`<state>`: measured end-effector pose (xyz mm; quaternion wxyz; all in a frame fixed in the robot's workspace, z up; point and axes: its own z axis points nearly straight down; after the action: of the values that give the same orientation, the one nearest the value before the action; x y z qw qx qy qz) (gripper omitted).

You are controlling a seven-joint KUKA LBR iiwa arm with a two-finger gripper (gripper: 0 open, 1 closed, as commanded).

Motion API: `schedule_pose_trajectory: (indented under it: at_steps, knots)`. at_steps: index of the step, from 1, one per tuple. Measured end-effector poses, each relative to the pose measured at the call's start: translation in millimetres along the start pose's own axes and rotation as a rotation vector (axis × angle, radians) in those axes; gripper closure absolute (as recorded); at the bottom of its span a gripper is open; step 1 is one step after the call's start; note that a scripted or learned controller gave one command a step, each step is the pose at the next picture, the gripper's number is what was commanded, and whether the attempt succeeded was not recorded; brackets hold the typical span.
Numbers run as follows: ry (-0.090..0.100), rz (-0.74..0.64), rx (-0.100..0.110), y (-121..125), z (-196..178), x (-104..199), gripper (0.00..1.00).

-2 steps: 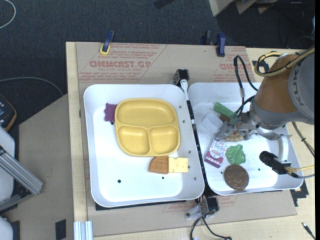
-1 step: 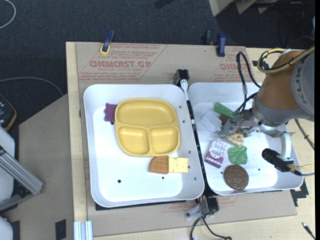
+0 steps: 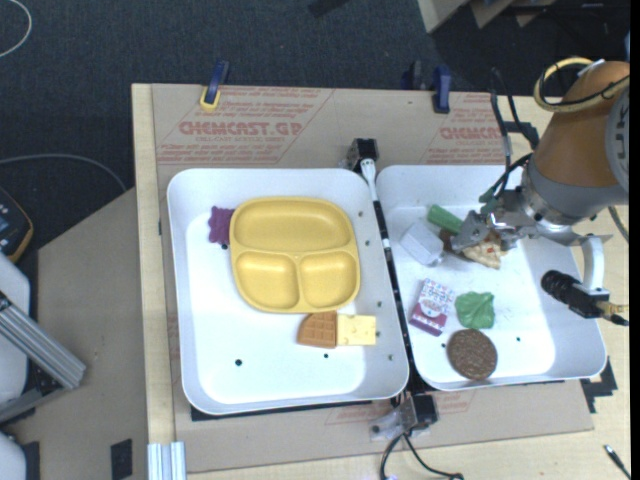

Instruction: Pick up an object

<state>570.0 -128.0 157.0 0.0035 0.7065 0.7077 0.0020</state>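
Observation:
My gripper [image 3: 478,230] hangs low in the upper middle of the right bin [image 3: 540,338], at the end of the grey and orange arm [image 3: 575,158]. It sits right over a pizza slice [image 3: 489,256] and touches or nearly touches the end of a green stick-shaped toy [image 3: 442,216]. A pale grey lump [image 3: 421,243] lies just to its left. Closer to the front of the bin are a pink packet [image 3: 432,306], a green leafy piece [image 3: 476,309] and a round brown patty [image 3: 471,353].
The left bin [image 3: 260,368] bears a yellow divided plate [image 3: 295,251], a purple piece [image 3: 219,224] at its left, and a waffle [image 3: 319,330] beside a yellow cheese square [image 3: 358,330]. A black cylinder [image 3: 570,293] juts over the right bin's right side.

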Motion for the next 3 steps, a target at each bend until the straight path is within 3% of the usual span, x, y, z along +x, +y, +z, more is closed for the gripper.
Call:
schedule_pose_trajectory:
  at_steps: [2, 3]
  knots:
    - [0.000, 0.000, 0.002, 9.6, -69.5, -1.4, 1.00]
    - [0.002, -0.005, 0.002, 48.2, -71.1, 48.0, 1.00]
